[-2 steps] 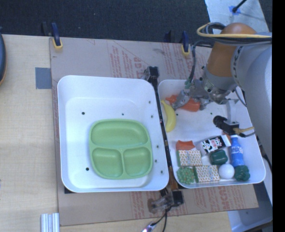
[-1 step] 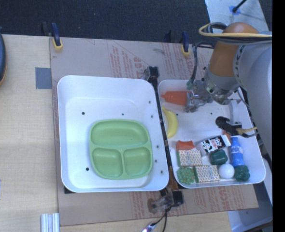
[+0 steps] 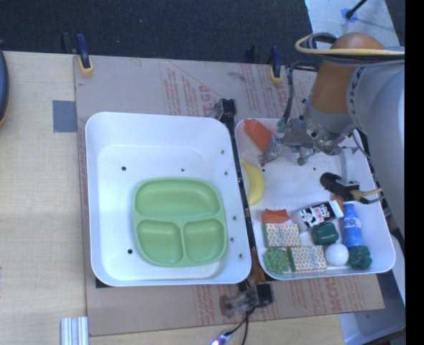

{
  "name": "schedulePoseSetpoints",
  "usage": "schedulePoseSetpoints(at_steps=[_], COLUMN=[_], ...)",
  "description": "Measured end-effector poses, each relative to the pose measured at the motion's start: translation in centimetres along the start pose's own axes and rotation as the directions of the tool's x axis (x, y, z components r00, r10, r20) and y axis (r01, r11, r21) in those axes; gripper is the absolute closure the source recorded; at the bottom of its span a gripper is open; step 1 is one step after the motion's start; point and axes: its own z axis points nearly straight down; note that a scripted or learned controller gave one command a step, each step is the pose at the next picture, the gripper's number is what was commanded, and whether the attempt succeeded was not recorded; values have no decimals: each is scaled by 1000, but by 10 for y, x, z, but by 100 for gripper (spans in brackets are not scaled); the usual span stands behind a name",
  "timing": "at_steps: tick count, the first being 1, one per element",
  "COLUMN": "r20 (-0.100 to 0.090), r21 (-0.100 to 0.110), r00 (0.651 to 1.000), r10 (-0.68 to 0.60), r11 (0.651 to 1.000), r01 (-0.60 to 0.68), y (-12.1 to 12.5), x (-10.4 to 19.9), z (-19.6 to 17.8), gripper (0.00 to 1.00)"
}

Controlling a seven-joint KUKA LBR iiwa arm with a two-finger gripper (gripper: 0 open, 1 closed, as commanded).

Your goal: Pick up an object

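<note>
The tool (image 3: 289, 147) is poised low over the right bin (image 3: 298, 182) beside an orange toy carrot (image 3: 256, 133), seemingly lined up for picking; its grip cannot be told.

Even, fairly bright overhead light. White bins (image 3: 97, 192) near blown out, little surface detail. Soft shadow inside left bin along its walls; faint shadow under green tray (image 3: 180, 221). Top of frame dark, almost black. Arm (image 3: 341, 77) soft, slightly blurred. Overall low resolution, small items in right bin (image 3: 384, 257) grainy, labels unreadable.
</note>
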Motion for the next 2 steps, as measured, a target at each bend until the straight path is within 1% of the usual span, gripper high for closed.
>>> schedulePoseSetpoints(at_steps=[1,2], r20=[-1,-1], r21=[-27,-12], r00=[1000,1000], r10=[13,-3], r11=[1000,1000], r01=[-13,2], y=[-60,2], x=[-75,-8], z=[9,-9], gripper=[0,0])
